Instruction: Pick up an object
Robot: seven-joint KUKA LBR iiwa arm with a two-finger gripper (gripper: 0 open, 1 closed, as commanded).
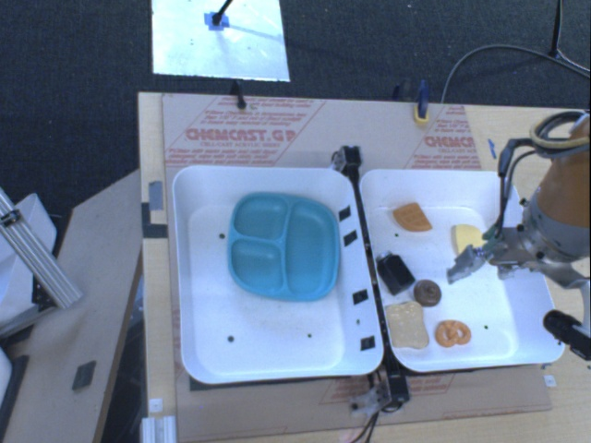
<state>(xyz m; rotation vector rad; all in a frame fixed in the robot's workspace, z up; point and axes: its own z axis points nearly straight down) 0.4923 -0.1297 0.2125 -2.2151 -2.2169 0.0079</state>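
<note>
"CHEMCAST GP" printed in red on the board (242, 135) behind the bins; gripper (464, 266) low over the right bin (517, 340) near the yellow piece (466, 238), grip state unreadable.

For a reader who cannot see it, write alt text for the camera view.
A grey robot arm reaches from the right over the right white bin, which holds an orange wedge, yellow piece, black block, brown disc, beige slab and pretzel. The left bin holds a blue divided plate.
</note>
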